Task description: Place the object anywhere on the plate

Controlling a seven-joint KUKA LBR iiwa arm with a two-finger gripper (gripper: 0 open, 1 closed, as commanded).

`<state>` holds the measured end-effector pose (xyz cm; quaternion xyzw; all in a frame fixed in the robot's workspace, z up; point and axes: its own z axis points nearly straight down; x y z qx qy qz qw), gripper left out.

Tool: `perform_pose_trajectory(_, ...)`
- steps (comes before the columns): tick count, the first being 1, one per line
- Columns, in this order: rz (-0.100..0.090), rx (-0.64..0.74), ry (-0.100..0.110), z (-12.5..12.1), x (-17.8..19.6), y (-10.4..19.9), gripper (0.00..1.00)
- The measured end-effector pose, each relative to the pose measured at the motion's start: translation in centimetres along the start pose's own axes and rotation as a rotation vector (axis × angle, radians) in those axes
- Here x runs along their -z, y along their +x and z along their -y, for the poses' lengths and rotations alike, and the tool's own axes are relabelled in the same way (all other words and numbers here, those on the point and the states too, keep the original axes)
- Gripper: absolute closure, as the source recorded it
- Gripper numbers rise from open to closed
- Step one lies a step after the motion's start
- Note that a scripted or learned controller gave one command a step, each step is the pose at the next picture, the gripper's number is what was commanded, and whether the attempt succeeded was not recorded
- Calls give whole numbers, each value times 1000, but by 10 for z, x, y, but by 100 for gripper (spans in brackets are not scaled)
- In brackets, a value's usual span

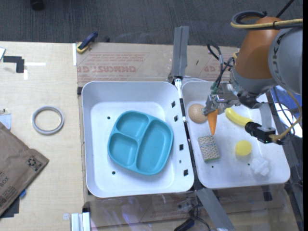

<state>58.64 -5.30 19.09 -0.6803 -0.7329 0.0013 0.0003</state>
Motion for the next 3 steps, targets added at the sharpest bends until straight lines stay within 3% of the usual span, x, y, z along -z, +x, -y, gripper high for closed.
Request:
perform_pose_trajectory(1,-1,-174,2,51,0,77,100)
perform_pose_trajectory(2,1,-32,1,5,16,146,100)
perform_pose_trajectory(3,1,-32,1,5,16,146,0)
